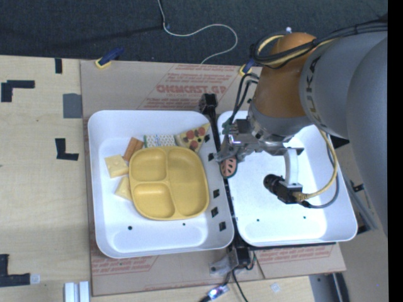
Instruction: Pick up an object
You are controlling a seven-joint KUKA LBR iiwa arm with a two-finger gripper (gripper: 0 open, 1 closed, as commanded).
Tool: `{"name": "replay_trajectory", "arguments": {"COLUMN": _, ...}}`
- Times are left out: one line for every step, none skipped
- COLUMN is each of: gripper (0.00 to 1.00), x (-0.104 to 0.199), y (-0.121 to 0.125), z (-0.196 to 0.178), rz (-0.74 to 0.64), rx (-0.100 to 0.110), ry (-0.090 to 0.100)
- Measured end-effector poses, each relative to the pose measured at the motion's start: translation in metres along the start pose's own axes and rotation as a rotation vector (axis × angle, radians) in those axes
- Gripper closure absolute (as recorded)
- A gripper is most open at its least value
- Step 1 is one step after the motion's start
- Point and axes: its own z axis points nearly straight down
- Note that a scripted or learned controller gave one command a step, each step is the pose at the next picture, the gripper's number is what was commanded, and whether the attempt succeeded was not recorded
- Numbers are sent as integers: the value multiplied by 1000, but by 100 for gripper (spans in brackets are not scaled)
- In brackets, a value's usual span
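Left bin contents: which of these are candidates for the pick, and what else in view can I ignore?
Pick candidates:
yellow divided plate
tan crackers
brown piece
patterned piece

Ignore:
cardboard sheet beneath the bins
white cable on dark floor
black tape marks on the bench
right bin, under the gripper

A bulky smooth grey metal arm (pixel 352 87) is wearing an orange band (pixel 280 83), with black and yellow cables (pixel 327 181) looping around.

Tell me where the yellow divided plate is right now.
The yellow divided plate lies in the left bin, near its middle, partly covering flat food pieces along its left and upper edges.
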Motion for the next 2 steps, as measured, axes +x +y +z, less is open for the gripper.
{"name": "replay_trajectory", "arguments": {"gripper": 100, "x": 3, "y": -3, "z": 1, "rz": 0, "rx": 2, "ry": 0}}
{"name": "replay_trajectory", "arguments": {"gripper": 100, "x": 0, "y": -6, "z": -17, "rz": 0, "rx": 0, "ry": 0}}
